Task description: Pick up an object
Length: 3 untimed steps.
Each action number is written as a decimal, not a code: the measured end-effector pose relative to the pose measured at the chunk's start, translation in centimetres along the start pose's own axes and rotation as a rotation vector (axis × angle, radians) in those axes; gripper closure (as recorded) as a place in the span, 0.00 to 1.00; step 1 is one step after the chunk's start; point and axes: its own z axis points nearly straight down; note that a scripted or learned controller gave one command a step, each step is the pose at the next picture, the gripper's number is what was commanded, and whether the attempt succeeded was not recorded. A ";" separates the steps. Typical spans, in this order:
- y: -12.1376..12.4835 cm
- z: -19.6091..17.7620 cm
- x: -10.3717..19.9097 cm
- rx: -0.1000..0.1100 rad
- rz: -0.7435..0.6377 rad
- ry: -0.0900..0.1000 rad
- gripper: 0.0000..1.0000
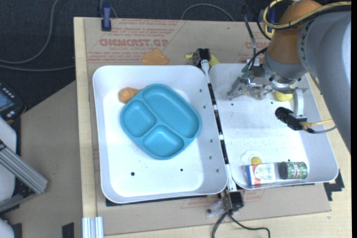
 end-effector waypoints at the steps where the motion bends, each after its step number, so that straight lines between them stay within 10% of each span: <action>1: 2.6 0.0 -0.9 0.015 0.004 0.004 0.00; 3: 2.5 0.1 -5.8 0.018 0.005 0.018 0.00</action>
